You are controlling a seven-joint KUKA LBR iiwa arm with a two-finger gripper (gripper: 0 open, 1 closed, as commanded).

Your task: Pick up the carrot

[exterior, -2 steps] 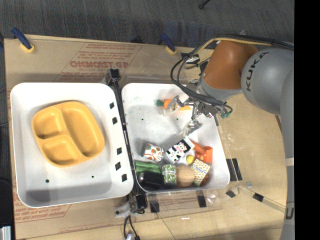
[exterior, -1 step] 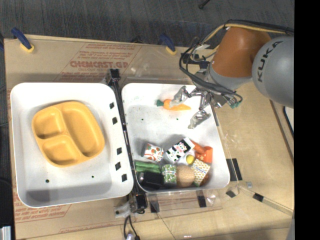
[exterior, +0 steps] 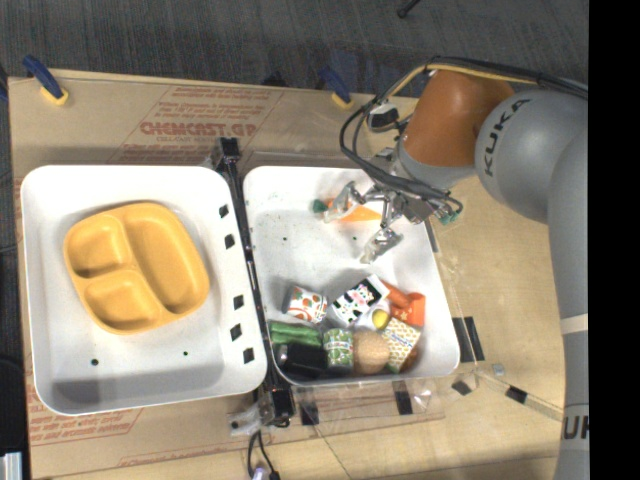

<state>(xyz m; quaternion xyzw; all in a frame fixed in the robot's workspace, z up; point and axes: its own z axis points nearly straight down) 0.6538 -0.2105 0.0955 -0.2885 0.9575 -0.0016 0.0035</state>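
Hand point(exterior: 372, 216) down in the right bin point(exterior: 300, 193) now, low over the back half, and the carrot point(exterior: 358, 211) lies right there under it, orange body with a green tip pointing left toward the bin's middle. One metal finger point(exterior: 385, 236) angles down on the near side of the carrot, another sits at the far side by the green end, so the hand looks spread wide enough to straddle it, though I cannot say the carrot is truly gripped. To do this step well, I judge the fingers should close across the carrot's narrow width rather than along its length, squarely on the thick orange part, and sink low enough to catch it off the bin floor before any lift; a tapered thing like this could squirt out sideways if pinched near the tip. A straight rise would suit, since the bin's back wall is close. Hard to read: the wrist point(exterior: 445, 118) and cables cover the carrot's right end, so its full length is hidden, and the fingertips blur against the white floor. Down at the front of the same bin sits a huddle of small packets and toys point(exterior: 350, 328), well apart from the action, and the yellow tray point(exterior: 135, 265) rests in the left bin point(exterior: 60, 368).
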